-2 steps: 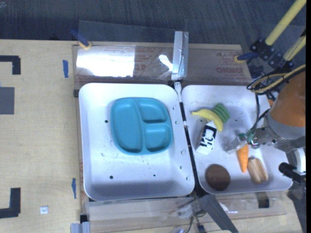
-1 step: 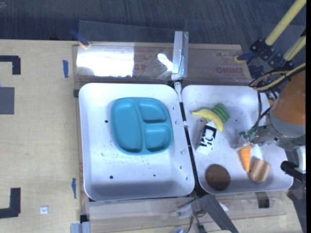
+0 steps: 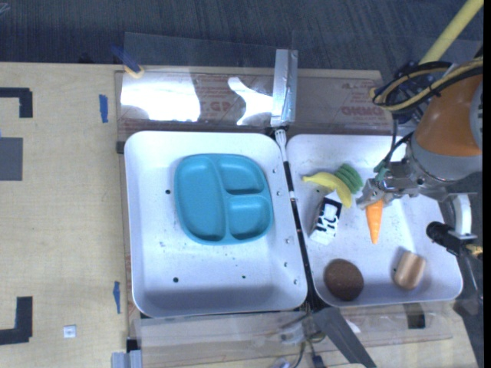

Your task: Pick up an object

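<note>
While the arm reaches in from the right, we see two white bins side by side.

In the left bin [image 3: 146, 274] we find a blue divided plate [image 3: 223, 198]. In the right bin [image 3: 449, 282] we note a black-and-white box [image 3: 327, 219], a banana [image 3: 328, 184] touching a green item [image 3: 350, 176], a brown ball [image 3: 343, 279], an orange carrot [image 3: 374, 220] and a tan cylinder [image 3: 409, 269]. The gripper [image 3: 381, 190] sits at the carrot's top end; we cannot tell whether it grips anything.
</note>
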`<state>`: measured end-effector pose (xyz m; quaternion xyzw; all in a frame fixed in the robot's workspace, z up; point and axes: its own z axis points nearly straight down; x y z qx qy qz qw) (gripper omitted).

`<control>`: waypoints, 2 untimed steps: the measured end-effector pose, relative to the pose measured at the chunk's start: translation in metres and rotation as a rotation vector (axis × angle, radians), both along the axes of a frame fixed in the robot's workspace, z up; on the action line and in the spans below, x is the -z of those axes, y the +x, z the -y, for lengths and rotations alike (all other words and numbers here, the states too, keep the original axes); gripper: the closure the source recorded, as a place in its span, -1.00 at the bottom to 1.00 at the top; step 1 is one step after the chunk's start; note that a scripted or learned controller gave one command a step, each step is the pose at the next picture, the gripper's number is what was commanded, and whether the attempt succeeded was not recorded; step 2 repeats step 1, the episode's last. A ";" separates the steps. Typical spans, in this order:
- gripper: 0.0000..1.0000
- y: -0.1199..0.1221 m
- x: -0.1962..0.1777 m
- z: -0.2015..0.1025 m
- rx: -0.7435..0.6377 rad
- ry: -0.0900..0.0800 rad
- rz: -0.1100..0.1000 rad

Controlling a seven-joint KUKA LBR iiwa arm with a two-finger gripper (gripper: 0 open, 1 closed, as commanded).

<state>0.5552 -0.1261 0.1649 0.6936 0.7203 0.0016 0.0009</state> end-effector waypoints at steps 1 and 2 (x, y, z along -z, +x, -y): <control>1.00 0.050 -0.037 -0.044 0.150 -0.001 -0.005; 1.00 0.050 -0.037 -0.044 0.150 -0.001 -0.005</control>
